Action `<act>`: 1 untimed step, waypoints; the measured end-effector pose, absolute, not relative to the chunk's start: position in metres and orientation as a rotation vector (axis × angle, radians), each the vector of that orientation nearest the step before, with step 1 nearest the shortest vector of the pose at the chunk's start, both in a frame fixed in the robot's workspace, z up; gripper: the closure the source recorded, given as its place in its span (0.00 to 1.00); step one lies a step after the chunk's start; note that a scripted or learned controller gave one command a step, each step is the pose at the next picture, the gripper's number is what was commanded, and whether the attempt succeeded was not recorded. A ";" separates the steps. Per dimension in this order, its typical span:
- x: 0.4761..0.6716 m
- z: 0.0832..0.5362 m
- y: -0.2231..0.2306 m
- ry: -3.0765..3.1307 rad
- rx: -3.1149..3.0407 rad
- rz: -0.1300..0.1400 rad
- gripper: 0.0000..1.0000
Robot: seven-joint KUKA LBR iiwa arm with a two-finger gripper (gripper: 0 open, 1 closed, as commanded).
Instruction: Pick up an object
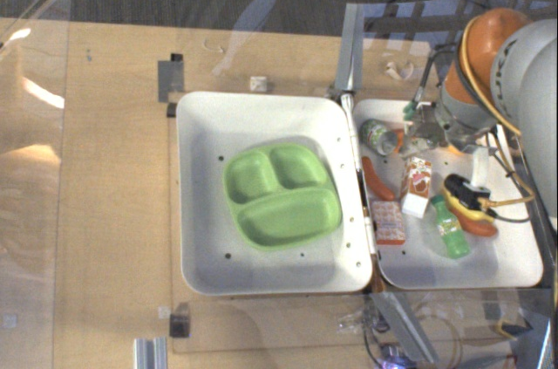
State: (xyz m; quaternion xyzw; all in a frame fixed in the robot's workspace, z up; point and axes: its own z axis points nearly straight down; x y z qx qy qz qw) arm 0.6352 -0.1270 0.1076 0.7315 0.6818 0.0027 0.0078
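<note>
Camera view, two white bins (196, 271), one green tray (281, 194), one gripper (425, 133).

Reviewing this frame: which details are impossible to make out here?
- Gripper: its fingers, hidden under the arm's wrist in the camera view.
- Small can: label too small and blurred to read.
- Red-and-white carton and flat packet: print illegible.
- Right bin: far corner covered by the arm.

You have a divided tray (282, 195) in the left bin (200, 184); in the right bin (514, 267), a carton (418, 186) lies between a packet (389, 222) and a bottle (451, 235)
</note>
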 end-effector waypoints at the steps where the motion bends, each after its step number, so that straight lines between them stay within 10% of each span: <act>1: 0.635 0.108 -0.127 2.131 2.287 0.008 0.00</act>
